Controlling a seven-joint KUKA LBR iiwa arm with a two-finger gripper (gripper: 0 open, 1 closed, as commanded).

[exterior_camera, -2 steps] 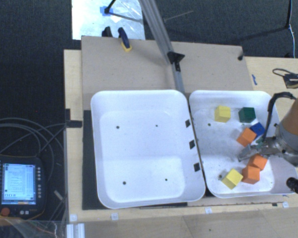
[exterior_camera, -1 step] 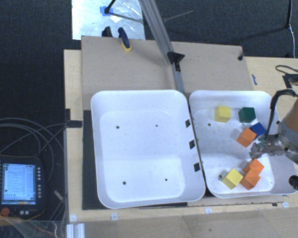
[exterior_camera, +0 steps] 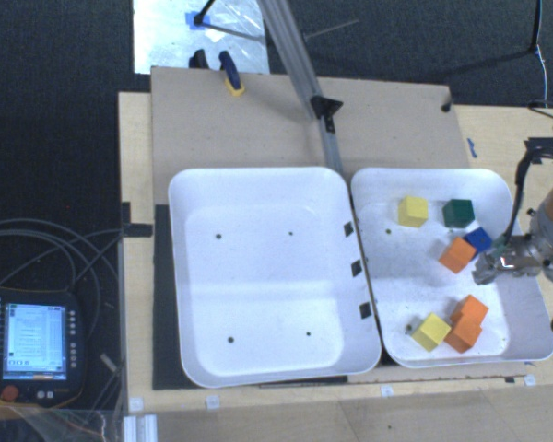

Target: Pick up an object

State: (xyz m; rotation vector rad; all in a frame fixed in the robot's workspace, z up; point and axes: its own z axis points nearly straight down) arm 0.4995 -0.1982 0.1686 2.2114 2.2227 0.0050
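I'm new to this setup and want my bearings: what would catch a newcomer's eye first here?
The coloured blocks clustered in the right bin stand out: a yellow block, a green block and a blue block near the top, orange ones lower down. The gripper hangs at that bin's right edge beside an orange block. The left bin is plain white.

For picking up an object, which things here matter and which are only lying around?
For the job: gripper, yellow cube, green cube, blue cube, orange cube, right bin.

Lying about: left bin, pendant, clamp, cables.
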